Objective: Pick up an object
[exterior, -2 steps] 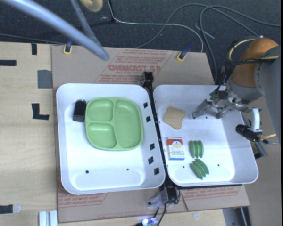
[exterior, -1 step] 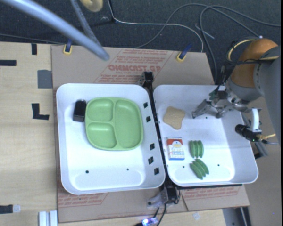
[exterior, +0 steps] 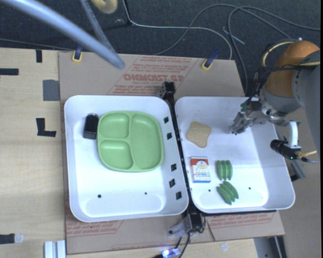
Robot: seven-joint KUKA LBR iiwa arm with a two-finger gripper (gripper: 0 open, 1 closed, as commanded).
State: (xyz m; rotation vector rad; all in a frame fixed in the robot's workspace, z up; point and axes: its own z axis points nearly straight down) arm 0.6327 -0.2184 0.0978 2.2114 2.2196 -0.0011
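The hand [exterior: 241,121] is seen low over the upper right part of the right bin [exterior: 269,168]; whether it is spread or pressed together cannot be told. Nothing is seen held. The bread slice [exterior: 198,134] lies nearest, to its left, apart from the small carton [exterior: 200,170] and green pods [exterior: 225,180]. A centred, vertical descent over the slice is advised.

Even, fairly bright overhead light is cast across the two shallow white plastic bins [exterior: 124,206], where only soft shadows are seen. A grey diagonal bar [exterior: 54,23] at upper left is blurred, out of focus.
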